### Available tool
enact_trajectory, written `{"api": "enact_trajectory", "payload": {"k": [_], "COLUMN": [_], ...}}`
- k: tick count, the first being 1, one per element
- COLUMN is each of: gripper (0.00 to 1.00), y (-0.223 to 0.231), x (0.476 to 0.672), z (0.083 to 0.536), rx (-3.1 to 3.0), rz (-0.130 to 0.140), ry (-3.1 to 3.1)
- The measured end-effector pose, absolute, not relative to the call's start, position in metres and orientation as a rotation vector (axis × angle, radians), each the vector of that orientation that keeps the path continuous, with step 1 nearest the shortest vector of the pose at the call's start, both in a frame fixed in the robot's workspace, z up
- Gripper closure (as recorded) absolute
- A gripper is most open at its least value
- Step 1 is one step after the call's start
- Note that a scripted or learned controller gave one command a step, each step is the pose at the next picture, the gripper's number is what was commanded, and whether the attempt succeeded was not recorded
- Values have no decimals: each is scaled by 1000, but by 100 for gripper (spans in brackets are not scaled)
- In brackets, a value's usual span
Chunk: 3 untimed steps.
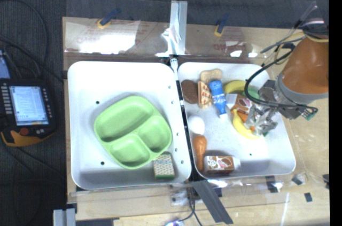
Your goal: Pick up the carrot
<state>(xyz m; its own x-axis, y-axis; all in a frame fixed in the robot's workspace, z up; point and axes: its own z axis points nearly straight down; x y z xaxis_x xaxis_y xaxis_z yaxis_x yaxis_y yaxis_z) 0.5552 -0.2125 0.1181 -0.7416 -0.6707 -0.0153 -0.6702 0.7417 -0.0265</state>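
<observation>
A pendant (26, 107) lies off the table's (80, 32) left edge. The left bin (85, 75) holds a green plate (133, 131) with a sponge (163, 166) at its lower corner. In the right bin (278, 158), the carrot (200, 149) lies by the dividing wall, an egg (196, 125) just above it and a brown carton (219, 164) touching its lower end. Further right sit a blue bottle (217, 96) and bananas (243, 126). The gripper (262, 122) hangs over the bananas, well apart from the carrot; I cannot tell how wide it stands.

left bin: green divided plate (133, 130), sponge (163, 166) | right bin: bananas (243, 127), egg (196, 125), blue bottle (217, 96)
</observation>
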Motion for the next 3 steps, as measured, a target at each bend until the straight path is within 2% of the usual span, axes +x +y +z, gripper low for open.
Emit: {"api": "enact_trajectory", "payload": {"k": [1, 2, 3], "gripper": [100, 100, 100], "y": [-189, -214, -148], "x": [529, 503, 530], "z": [210, 92, 211], "rx": [-649, -740, -1000], "rz": [-3, -11, -6], "ry": [3066, 3040, 2967]}}
